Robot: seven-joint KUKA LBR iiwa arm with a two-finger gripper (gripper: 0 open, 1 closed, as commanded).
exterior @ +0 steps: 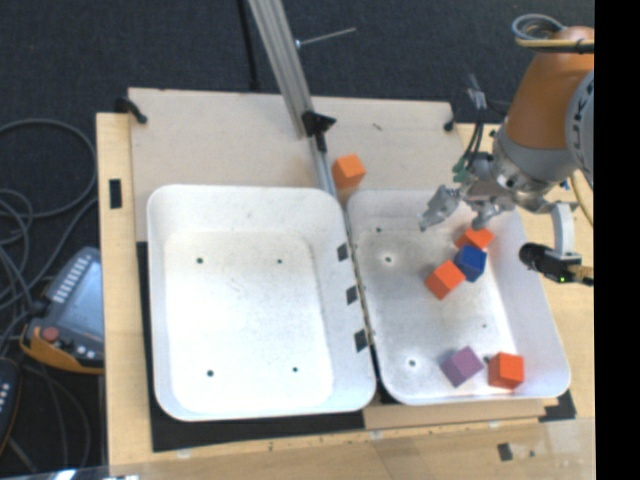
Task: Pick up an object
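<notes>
Under pincer (462, 208), half-hidden orange block (478, 237)

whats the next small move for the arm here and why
Probably a short descent toward the near cluster. The gripper hangs over the right bin, above its far end, with nothing visibly between its fingers. Just below it in the image lie a small orange block, a blue block touching it, and an orange cube, so these are the closest candidates.
</notes>
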